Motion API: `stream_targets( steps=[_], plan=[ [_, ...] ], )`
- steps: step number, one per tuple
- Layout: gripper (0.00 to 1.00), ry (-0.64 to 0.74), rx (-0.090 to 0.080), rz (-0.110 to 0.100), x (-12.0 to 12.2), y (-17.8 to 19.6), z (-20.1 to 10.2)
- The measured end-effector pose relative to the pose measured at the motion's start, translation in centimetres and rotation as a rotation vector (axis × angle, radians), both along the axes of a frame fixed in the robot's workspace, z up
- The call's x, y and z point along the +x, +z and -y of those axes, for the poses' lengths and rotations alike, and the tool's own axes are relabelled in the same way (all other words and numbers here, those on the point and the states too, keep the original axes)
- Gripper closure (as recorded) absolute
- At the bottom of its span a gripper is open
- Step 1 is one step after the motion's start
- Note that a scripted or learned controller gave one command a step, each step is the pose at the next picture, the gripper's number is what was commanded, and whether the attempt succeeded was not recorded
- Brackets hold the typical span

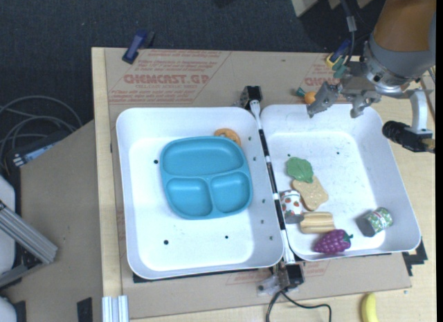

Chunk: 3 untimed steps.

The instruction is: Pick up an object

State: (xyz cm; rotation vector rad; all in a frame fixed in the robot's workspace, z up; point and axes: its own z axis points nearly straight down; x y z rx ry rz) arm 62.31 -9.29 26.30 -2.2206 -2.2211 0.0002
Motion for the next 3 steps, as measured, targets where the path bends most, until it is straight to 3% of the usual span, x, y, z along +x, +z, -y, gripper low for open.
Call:
stream_targets(
  steps=[1, 2, 3],
  plan=[
    [0.0, -0.001, 0.0, -0.003, -4.1, -11.4, 0.5],
    [0.0, -0.001, 0.001, -0.003, -2.7, -17.1, 0.4],
    [0.0, -0.001, 0.0, -0.002, -6.0, -17.9, 0.6]
  ],
)
